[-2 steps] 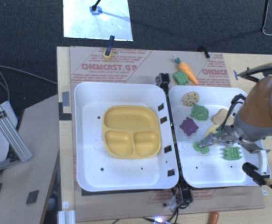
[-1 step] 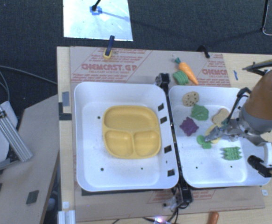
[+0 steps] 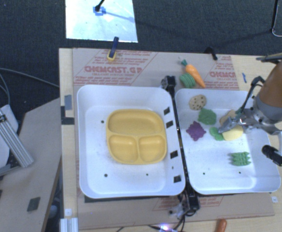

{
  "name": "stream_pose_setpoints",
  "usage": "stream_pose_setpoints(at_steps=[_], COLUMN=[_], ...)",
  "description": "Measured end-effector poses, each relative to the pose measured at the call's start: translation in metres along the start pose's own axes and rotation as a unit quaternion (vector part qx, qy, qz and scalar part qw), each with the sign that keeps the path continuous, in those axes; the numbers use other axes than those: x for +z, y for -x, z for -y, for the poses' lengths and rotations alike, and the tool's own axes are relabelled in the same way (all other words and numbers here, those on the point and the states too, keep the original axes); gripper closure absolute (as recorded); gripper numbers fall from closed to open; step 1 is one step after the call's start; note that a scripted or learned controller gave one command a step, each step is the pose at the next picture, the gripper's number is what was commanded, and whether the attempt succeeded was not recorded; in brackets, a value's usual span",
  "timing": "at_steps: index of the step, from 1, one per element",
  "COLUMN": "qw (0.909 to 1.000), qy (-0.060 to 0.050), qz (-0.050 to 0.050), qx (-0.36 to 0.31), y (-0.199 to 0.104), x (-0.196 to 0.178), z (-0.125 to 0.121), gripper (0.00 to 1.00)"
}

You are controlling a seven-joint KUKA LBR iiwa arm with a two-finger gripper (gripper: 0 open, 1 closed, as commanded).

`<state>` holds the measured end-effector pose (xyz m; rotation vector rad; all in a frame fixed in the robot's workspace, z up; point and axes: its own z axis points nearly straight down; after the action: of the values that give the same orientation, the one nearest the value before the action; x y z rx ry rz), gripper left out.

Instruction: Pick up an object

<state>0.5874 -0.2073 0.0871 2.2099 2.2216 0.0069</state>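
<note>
Gripper (image 3: 229,125) sits low in the right bin (image 3: 257,180), at the 3 o'clock side of the view. Finger opening cannot be determined. A yellow toy (image 3: 233,134) lies touching its tip; a green leaf (image 3: 207,116) is at 9 o'clock, a purple piece (image 3: 196,130) beyond. Left bin (image 3: 90,129) holds a yellow divided plate (image 3: 136,135).

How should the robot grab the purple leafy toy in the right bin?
Come straight down from above and pinch the purple leafy toy across its narrower middle. It seems to lie flat on the right bin floor with bare floor on most sides, so the fingers likely fit either side.
</note>
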Motion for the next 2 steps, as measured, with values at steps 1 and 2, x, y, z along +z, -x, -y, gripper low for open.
stream_pose_setpoints(at_steps=[1,2], qw=[1.0000,1.0000], qy=[-0.003,0.000], qz=[-0.001,0.000], qx=[0.005,-0.001], y=[0.000,-0.001], x=[-0.001,0.000], z=[0.102,0.032], gripper=[0.00,0.00])
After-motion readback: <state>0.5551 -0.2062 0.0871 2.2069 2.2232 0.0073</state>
